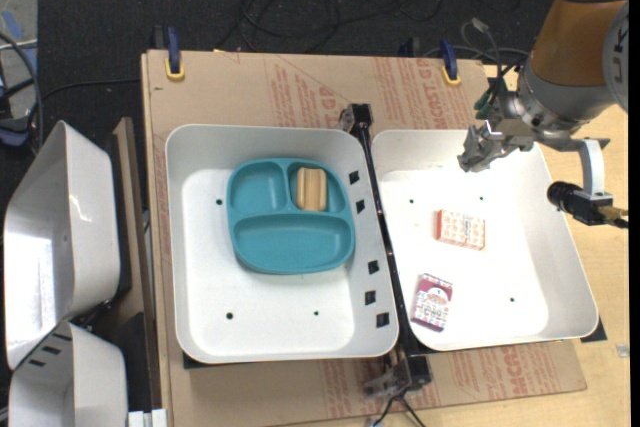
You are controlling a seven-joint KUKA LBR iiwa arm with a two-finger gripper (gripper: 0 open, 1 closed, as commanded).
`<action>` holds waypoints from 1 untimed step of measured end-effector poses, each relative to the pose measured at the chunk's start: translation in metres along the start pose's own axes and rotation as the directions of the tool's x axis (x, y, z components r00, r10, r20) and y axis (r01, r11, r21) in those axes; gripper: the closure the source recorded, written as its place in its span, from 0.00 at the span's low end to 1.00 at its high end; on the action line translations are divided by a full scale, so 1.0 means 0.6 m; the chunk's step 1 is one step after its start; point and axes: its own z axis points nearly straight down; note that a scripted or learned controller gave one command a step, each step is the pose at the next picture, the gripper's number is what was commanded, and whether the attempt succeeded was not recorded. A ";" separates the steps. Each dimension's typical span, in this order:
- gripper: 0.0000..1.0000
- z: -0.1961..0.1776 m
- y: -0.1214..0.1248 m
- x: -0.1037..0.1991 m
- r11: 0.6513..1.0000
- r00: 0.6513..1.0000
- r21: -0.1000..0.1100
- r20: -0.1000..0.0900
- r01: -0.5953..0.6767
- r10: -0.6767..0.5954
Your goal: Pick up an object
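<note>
In the right bin lie two small flat packets: an orange-and-white patterned one near the middle and a purple-and-white one closer to the front left. My gripper hangs over the bin's back edge, above and behind the orange packet, with nothing seen between its fingers. The left bin holds a teal divided tray with a tan wooden block in its upper right compartment.
A black divider runs between the two bins. The bins rest on a cardboard sheet held by clamps at the back. White containers stand off the bench to the left. Cables lie on the dark floor behind.
</note>
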 end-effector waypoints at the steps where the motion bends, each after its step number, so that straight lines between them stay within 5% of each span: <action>1: 1.00 -0.011 -0.033 0.087 1.000 1.000 0.006 -0.003 0.004 -0.004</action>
